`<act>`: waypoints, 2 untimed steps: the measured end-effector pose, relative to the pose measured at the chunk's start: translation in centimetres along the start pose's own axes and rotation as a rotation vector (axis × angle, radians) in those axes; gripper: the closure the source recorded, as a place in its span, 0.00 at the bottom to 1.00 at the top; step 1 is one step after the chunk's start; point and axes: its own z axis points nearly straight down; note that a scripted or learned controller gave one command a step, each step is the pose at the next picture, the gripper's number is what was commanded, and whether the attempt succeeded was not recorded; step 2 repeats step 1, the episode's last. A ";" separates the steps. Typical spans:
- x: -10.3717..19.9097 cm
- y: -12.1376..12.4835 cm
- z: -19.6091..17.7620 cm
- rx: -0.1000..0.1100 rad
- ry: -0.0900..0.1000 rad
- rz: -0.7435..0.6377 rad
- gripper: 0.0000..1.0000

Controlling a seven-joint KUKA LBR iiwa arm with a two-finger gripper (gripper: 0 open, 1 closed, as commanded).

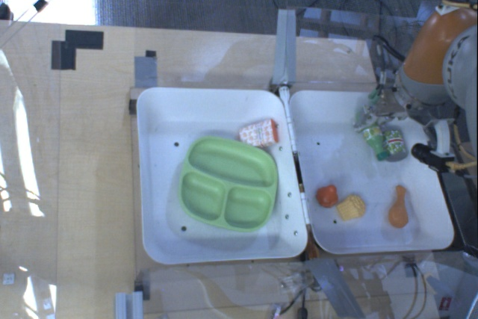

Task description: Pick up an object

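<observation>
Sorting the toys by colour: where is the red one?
The red toy lies in the right bin, near its front left, touching the yellow toy on its right.

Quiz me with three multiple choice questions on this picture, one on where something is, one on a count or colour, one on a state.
1. Where does the green divided plate lie? A left bin B right bin C bare bench
2. How many compartments does it have? A two B three C five
3. How does the small carton sit? A inside the plate B by the plate's far rim C in the right bin

A: it rests in the left bin. B: one long and two small sections. B: it lies at the rim, near the bins' shared wall.
</observation>
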 end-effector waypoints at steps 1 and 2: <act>5.7 1.1 -12.2 0.006 0.001 -0.037 1.00; 5.7 1.1 -12.2 0.006 0.001 -0.037 1.00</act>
